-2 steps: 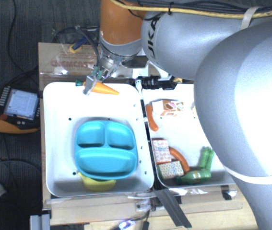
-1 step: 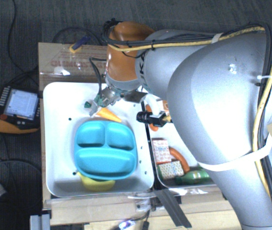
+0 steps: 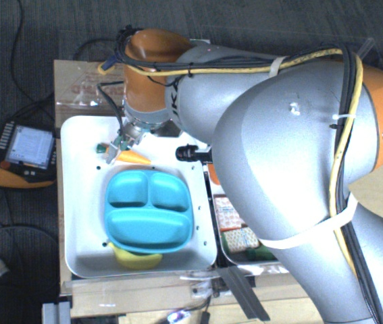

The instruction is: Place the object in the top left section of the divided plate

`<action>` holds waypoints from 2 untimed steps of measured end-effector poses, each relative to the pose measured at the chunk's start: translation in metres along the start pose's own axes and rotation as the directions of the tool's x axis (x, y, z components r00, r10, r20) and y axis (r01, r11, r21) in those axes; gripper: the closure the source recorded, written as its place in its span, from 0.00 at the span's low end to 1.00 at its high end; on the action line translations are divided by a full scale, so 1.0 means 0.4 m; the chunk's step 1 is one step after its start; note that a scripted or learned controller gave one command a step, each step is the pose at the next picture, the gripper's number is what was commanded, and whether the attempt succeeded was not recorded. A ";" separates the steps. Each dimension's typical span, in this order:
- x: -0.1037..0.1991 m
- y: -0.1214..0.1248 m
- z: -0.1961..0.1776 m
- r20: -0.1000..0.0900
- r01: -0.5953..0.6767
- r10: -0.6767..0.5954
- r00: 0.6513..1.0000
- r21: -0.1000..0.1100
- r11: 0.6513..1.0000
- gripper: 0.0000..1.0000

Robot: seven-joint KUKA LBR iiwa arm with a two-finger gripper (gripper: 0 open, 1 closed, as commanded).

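- Fingers (image 3: 113,150) sit low in the upper left part of the left bin (image 3: 76,201), just above the far rim of the divided plate; from where I stand I cannot tell whether they are spread or closed, the tips are too small and partly masked.
- An orange carrot-shaped object (image 3: 134,158) lies just beside the fingertips, on the bin floor, touching or nearly touching the plate's upper edge. Whether it is pinched cannot be told.
- A small dark green piece (image 3: 101,148) shows at the left of the fingers.
- Blue divided plate (image 3: 149,211) rests in the middle of the left bin: two small sections on the far side, one large section on the near side.
- A yellow object (image 3: 137,258) pokes out from under the plate's near edge.
- Orange band (image 3: 152,63) of the wrist stands over the bin's far rim; the grey arm (image 3: 292,160) covers most of the right bin (image 3: 213,208), where colourful packets (image 3: 235,229) show.
- A handheld screen unit (image 3: 22,150) lies on the floor, left of the table (image 3: 76,79).
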State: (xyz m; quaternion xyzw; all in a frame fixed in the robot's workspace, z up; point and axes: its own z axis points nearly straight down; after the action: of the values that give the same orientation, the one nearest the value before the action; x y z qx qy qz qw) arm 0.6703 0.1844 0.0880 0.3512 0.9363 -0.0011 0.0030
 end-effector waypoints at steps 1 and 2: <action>0.079 0.059 0.000 0.003 0.124 -0.124 0.992 -0.006 0.992 1.00; 0.105 0.064 -0.015 -0.003 0.295 -0.295 0.956 -0.001 0.956 1.00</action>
State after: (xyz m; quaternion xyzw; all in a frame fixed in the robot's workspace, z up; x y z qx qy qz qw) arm 0.6553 0.2313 0.0939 0.2076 0.9782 -0.0007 0.0014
